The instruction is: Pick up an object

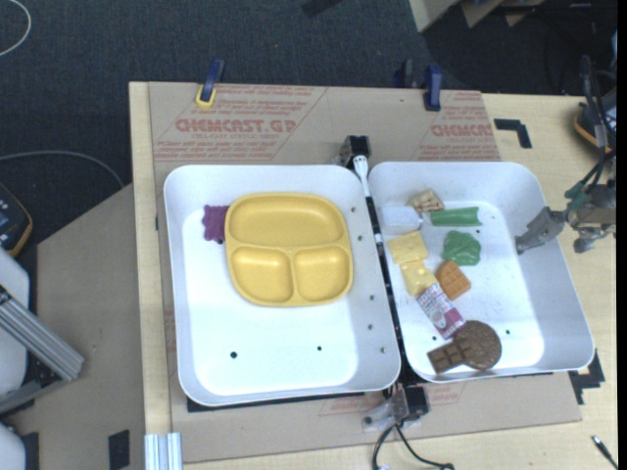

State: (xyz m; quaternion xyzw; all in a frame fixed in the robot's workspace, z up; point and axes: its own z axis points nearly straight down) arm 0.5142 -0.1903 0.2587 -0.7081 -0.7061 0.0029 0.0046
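**Operator:** Where is the gripper (537, 231) located, and what is its state?

**Technician:** It is seen at the right edge of the right bin (563, 306), over the bin's right wall. Whether it is released or clenched cannot be told; the end is small and blurred. Nothing is seen grasped in it.

**Operator:** Where are the objects to be picked placed?

**Technician:** All small items are grouped in the left and middle part of the right bin, to the left of the gripper and apart from it. A green bar (455, 217) is laid near the top, with a small tan piece (426, 202) just beside it on the left. A green lump (461, 249) is placed below the bar; it is the nearest item to the gripper. Two yellow blocks (411, 259) are laid at the left, next to an orange cracker (453, 280). A pink-and-white packet (438, 310) is found below these, and a round brown cookie (477, 345) with a dark brown bar (443, 357) touching it is placed at the lower end.

**Operator:** What is held by the left bin (196, 351)?

**Technician:** A yellow divided plate (290, 248) is set in its upper half. A purple item (214, 222) is partly hidden at the plate's left edge.
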